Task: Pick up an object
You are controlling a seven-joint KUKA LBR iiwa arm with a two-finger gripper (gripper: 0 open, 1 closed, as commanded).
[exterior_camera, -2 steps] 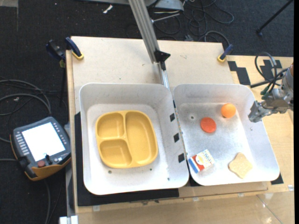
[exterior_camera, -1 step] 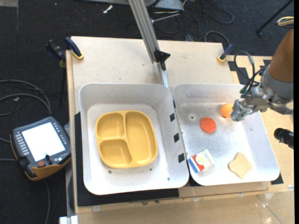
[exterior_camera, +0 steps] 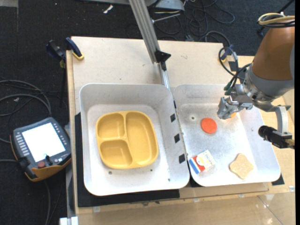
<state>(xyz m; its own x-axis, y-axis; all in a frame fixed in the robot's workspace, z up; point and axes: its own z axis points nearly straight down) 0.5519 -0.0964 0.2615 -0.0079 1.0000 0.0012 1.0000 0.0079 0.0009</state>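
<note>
Fingers' state unclear, one orange disc, one carton, one toast slice.

Bare floor separates disc, carton, bread.

One fixed camera looks down at a slant from above the pale wooden bench. Both shallow white plastic bins fit in frame, with the grey, orange-banded arm at 2 o'clock.
</note>
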